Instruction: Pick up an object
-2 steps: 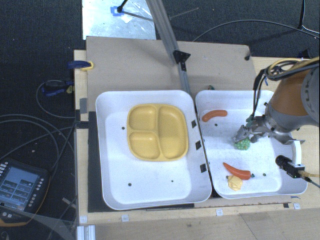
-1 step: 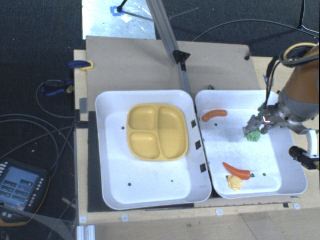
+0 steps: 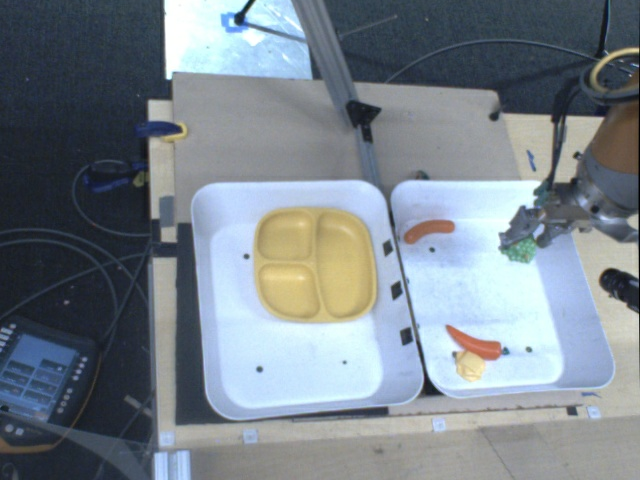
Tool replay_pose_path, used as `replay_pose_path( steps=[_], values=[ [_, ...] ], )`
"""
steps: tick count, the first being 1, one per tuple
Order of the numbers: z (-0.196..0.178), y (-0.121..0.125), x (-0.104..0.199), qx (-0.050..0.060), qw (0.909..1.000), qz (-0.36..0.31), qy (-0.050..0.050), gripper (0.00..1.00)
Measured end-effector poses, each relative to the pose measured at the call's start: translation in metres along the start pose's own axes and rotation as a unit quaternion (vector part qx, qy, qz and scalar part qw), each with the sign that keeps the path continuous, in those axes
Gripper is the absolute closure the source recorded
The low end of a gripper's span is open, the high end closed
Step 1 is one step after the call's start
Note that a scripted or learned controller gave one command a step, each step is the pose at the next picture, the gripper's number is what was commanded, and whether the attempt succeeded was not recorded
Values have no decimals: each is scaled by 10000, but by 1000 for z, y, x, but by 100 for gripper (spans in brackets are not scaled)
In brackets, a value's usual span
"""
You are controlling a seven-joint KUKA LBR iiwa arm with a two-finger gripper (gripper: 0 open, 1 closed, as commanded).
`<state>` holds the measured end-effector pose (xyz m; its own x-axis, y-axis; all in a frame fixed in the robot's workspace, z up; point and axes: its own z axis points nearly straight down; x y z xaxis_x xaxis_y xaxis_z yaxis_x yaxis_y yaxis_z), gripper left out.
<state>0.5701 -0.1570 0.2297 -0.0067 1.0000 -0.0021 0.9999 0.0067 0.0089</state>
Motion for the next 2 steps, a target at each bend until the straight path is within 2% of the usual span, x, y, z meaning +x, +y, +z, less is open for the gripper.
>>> replay_pose_path(
  steps=[1,2],
  values=[
    [-54,2,0,3,10000,-3,-1,100],
    [-39,21,47,32,10000,-15,11,100]
  ],
)
